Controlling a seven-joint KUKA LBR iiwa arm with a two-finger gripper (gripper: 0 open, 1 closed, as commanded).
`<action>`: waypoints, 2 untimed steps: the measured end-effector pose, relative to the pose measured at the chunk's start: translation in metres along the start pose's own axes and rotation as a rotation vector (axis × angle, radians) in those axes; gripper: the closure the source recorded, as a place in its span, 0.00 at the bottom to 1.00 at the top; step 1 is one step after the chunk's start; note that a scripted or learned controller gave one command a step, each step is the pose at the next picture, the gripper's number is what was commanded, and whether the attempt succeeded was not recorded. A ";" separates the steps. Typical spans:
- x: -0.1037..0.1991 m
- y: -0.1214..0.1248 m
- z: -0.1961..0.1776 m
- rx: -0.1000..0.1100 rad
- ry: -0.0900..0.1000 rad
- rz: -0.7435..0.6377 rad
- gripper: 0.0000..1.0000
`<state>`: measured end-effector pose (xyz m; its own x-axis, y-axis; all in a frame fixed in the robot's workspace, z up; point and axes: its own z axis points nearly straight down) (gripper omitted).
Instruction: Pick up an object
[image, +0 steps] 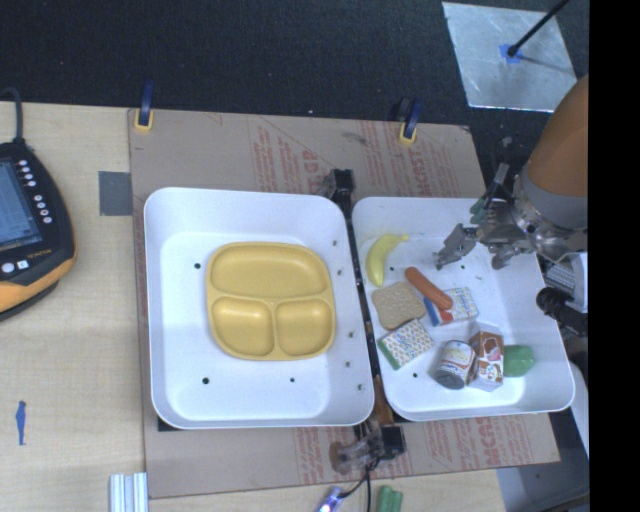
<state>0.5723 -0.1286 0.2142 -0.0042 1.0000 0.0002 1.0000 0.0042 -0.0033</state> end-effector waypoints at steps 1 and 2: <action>0.018 0.007 0.119 -0.008 -0.003 -0.003 0.00; 0.015 0.008 0.108 -0.009 -0.008 -0.004 1.00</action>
